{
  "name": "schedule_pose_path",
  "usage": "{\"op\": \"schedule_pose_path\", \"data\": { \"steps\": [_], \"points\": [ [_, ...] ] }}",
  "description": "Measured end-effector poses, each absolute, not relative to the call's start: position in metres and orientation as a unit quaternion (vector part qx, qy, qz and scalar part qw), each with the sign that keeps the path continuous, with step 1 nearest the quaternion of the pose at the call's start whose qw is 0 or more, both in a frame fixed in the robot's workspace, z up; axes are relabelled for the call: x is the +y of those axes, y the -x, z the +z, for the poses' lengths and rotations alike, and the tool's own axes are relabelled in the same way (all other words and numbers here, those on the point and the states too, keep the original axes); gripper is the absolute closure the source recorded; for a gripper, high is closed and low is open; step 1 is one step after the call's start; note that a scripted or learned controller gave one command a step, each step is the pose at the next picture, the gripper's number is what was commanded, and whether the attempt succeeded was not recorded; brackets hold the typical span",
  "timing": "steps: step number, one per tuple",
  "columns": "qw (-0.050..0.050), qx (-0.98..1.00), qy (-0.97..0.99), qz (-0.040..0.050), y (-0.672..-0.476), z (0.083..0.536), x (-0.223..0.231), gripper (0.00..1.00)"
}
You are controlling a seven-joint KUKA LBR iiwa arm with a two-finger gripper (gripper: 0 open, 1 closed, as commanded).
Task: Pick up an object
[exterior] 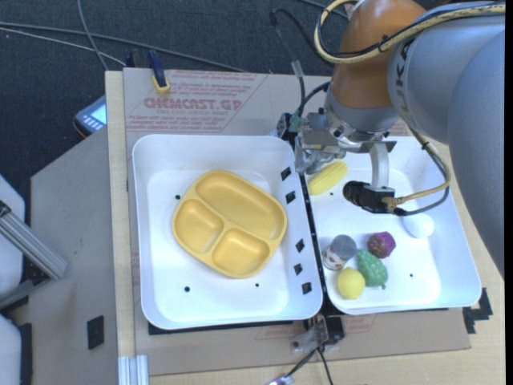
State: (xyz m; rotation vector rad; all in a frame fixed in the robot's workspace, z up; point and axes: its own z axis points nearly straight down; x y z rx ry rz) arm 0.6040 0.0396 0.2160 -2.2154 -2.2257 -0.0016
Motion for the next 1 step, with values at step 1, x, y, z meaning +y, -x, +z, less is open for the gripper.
{"op": "schedule_pose_path", "data": {
  "steps": [1],
  "points": [
    [0.000, -0.709, 0.705, -0.0014, -0.6009, 0.2291, 0.0920, 1.00]
  ]
}}
